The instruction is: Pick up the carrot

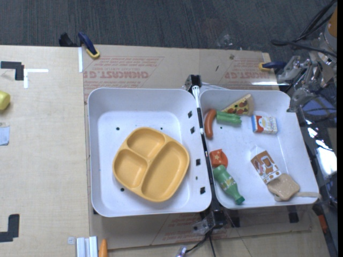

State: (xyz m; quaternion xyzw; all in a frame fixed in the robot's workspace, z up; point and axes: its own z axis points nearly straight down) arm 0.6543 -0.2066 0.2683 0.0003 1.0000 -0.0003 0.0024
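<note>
- Nothing done yet, by my read: the small orange carrot w/ green leafy end (208,123) lies in the right-hand shallow white bin (300,143), hard against that bin's left wall, near the far end. Whole pick is still ahead.
- The tool (308,76) sits up at the far right, outside the right bin, just past its far right corner, amid grey metal and cables. Can't tell if it's open or closed; too cluttered there. Well apart from the carrot, which is diag. across the bin.
- Close neighbours: a green pepper-like toy (229,119) lies just beside the carrot's upper end, maybe touching, and a pizza-slice toy (239,106) sits right behind that. Likely the main nuisance for a clean grab, plus the bin wall on the other side.
- Further down the same wall: a red, strawberry-ish toy (217,157) and a green plastic bottle (228,183), both clear of the carrot.
- Rest of right bin: small blue-and-white carton (265,124), brown printed packet (266,166), tan bread-slice toy (283,187). None in the way.
- Left white bin (102,143) holds a yellow three-section plate (151,164).
- Yellow ball-like thing (4,100) at the table's left edge, far off.
</note>
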